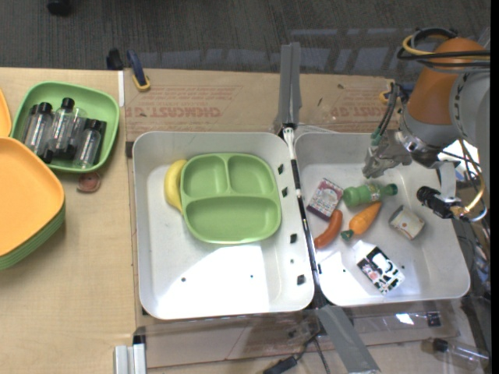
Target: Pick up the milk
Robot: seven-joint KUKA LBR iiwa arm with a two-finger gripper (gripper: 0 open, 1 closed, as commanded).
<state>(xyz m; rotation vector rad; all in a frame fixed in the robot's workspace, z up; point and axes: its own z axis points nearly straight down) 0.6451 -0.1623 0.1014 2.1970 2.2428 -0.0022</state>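
Observation:
The milk [380,269], a small carton with black and white patches, lies on its side near the front of the right bin [444,283]. My gripper [376,167] hangs over the back of that bin, just above a green bottle [366,194]. It is well behind the milk and apart from it. Nothing shows between the gripper and the bin floor except the bottle's end.
Around the milk lie an orange carrot [363,220], a red sausage [329,229], a purple packet [324,198] and a small white box [406,223]. The left bin [218,287] holds a green divided plate [230,196] and a yellow banana [171,184]. Orange plates [27,205] sit far left.

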